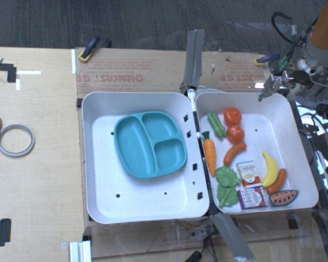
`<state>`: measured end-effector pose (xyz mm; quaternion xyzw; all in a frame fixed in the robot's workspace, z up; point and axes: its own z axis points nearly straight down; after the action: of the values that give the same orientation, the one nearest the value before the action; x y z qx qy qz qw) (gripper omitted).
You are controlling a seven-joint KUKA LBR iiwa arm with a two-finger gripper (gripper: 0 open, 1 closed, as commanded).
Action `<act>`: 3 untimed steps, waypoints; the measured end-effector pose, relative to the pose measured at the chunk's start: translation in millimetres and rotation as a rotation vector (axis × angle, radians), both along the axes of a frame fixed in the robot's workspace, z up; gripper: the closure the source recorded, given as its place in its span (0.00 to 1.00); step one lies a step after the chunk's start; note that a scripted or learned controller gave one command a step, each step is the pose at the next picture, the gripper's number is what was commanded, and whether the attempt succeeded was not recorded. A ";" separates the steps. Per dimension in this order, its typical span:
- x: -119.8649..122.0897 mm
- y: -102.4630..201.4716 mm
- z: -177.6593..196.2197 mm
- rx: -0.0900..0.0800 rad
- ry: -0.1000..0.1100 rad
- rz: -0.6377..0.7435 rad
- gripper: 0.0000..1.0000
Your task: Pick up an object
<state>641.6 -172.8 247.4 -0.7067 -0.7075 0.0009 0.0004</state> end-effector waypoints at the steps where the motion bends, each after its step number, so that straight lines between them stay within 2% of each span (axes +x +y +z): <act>1: -53.2 -7.2 -88.4 0.001 0.000 0.054 0.00; 2: -93.0 -29.8 -156.0 0.001 0.000 0.072 0.00; 3: -93.0 -29.8 -156.0 0.001 0.000 0.072 0.00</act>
<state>548.6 -202.6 91.4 -0.6807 -0.7325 0.0006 0.0009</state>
